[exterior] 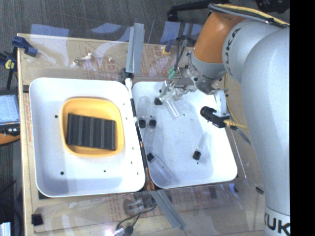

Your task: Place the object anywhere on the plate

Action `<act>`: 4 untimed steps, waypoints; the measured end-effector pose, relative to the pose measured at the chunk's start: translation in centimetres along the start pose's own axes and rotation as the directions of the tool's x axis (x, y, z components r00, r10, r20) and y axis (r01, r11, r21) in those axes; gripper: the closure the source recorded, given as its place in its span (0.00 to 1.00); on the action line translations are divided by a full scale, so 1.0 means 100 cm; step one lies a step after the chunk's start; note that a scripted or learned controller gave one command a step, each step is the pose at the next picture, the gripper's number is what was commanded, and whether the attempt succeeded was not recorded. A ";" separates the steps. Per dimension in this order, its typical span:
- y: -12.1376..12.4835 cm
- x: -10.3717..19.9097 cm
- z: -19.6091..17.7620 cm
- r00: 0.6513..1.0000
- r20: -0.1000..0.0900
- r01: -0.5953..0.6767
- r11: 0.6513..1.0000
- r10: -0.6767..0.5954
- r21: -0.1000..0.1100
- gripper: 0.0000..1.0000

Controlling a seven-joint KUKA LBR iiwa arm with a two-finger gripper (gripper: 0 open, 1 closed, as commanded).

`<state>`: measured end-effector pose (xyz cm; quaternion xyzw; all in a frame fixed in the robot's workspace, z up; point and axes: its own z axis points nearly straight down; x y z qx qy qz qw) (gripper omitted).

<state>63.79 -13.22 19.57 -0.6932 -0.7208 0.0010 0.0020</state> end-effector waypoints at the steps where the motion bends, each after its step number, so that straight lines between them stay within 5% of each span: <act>1: -0.023 0.046 0.005 0.994 0.001 0.110 0.994 -0.110 0.001 1.00; 3: -0.033 0.111 0.006 0.956 -0.001 0.294 0.956 -0.294 0.005 1.00; 4: -0.033 0.110 0.006 0.956 0.000 0.293 0.956 -0.293 0.005 0.00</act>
